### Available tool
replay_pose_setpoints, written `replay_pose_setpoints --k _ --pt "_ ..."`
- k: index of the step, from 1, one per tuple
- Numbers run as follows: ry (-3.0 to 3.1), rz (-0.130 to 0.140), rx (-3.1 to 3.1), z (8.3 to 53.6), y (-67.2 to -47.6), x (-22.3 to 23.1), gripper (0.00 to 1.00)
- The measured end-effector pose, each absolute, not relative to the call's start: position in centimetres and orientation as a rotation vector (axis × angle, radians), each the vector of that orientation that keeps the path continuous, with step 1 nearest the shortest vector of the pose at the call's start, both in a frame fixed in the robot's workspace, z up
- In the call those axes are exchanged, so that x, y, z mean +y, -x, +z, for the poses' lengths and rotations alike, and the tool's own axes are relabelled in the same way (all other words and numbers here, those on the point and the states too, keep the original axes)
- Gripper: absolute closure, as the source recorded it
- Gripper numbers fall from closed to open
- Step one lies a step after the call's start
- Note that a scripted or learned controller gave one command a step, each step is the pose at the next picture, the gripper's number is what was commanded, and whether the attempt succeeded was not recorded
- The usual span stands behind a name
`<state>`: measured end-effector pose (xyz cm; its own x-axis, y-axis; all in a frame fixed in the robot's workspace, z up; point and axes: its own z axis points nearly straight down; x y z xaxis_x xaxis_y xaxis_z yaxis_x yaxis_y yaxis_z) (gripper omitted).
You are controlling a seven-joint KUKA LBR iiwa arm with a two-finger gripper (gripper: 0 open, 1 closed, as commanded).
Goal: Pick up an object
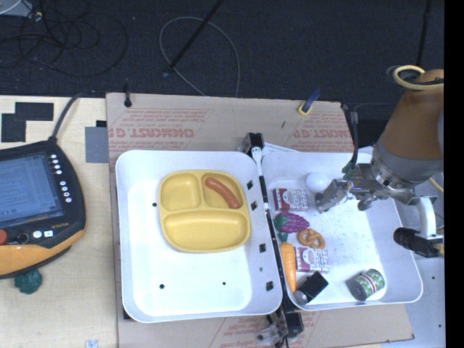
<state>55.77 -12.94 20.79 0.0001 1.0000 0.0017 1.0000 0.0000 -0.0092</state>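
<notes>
My end effector (335,196) hangs over the right bin (406,288), in its upper half, with my grey arm (413,133) reaching in from that bin's right side. I cannot tell whether the end effector is apart or together, and I see nothing caught in it.

Taking the right bin as my landmark: a white egg-shaped object (317,182) lies near its upper middle, just left of my end effector and seemingly apart from it. Along the bin's left wall, from top to bottom, sit a small printed packet (293,199), a bunch of purple grapes (291,222), a pretzel (311,237) lying on a second packet (316,257), an orange carrot (288,265) and a black block (312,286) at the lower left corner. A small can (367,283) lies on its side near the bin's lower right corner, well apart from my end effector.

To the left of the right bin, touching it along the shared edge, stands the left bin (138,267). It holds a yellow divided plate (204,211) with a sausage (223,191) in its upper right compartment.
</notes>
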Motion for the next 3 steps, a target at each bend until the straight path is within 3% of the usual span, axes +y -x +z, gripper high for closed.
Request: replay_pose_setpoints --k 1,2,3 --pt "2.220 0.006 -2.215 10.5 -56.3 -10.2 0.00" --pt "2.219 0.002 -2.219 8.6 -62.2 -9.2 0.00" --pt "2.219 0.002 -2.219 8.6 -61.3 -9.6 0.00"
